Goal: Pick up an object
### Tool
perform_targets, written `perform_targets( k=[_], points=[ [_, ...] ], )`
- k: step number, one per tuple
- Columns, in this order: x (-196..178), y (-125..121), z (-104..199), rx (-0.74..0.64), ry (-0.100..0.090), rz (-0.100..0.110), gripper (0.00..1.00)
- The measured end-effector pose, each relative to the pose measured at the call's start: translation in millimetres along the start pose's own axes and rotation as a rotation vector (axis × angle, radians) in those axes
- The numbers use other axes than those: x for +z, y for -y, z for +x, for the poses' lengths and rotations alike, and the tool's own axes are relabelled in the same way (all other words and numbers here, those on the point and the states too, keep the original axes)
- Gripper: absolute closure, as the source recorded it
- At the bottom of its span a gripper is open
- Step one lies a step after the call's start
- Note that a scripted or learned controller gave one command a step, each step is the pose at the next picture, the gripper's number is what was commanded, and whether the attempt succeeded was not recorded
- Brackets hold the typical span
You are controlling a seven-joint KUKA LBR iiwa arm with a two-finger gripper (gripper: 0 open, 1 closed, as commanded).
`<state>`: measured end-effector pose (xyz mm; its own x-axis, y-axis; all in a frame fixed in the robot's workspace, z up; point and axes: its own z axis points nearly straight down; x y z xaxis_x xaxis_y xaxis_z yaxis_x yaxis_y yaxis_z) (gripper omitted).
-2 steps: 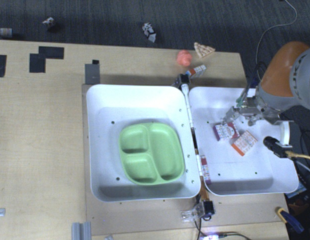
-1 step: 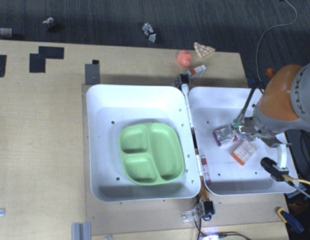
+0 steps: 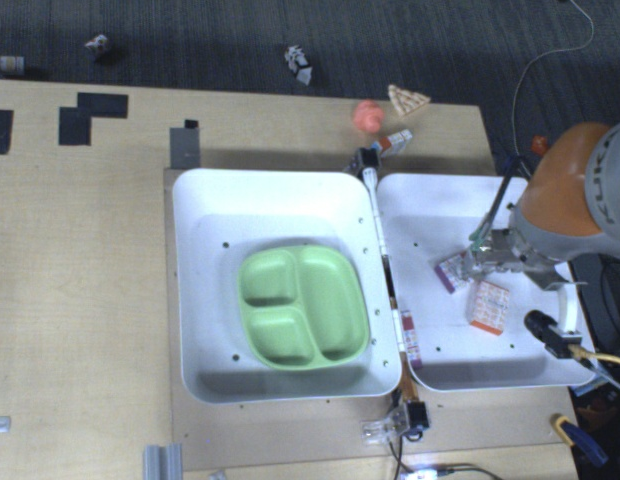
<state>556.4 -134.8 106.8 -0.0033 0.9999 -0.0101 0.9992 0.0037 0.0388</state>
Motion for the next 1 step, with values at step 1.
perform_targets(
  k=[1],
  points=[
    [-90.8,-16.1,65.0,-0.002,-0.011,0.034,1.00]
  ],
)
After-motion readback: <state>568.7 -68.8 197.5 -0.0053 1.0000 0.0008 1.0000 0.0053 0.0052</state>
